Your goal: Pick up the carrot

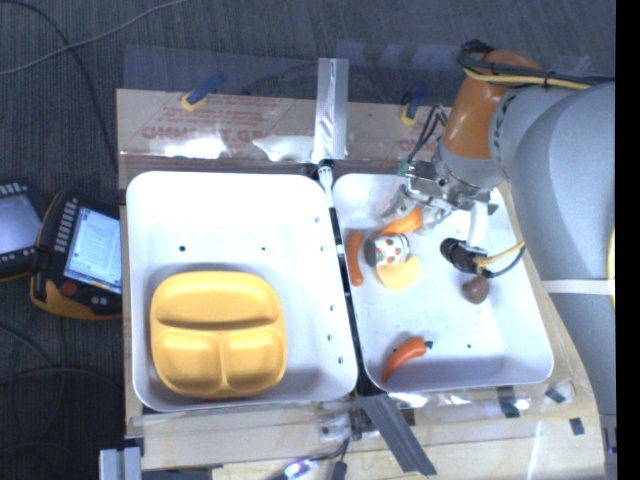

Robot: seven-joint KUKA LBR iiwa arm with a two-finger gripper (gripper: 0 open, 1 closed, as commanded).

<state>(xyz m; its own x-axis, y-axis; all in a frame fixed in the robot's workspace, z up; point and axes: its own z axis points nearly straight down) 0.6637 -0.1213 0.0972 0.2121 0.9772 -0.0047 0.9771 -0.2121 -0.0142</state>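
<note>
You're looking at the arm (560, 168) reaching in from the right over the right bin (520, 368), w/ the gripper (422, 206) hanging low at the bin's far end, near the back wall. What's reading as the carrot (400, 222), a short orange tapered piece, is lying tilted just under and beside the gripper, touching or nearly touching it. You can't tell from this angle whether the claw is spread, pressed together or pinching it, since the metal parts are overlapping the orange.

Just in front of the carrot a round white-and-yellow item (396, 260) is sitting, approx mid-bin. An orange-red stick (353, 258) is lying along the right bin's left wall, next to the divider. A small brown lump (476, 289) is resting toward the right side, below a black part w/ a cable (462, 255) that's hanging off the wrist. An orange-red curved piece w/ a green tip (405, 353) is lying near the front wall, well apart from the gripper.

In the left bin (200, 198) a yellow divided tray (217, 329) is sitting at the front. A handheld pendant (85, 258) is lying on the floor to the left.
</note>
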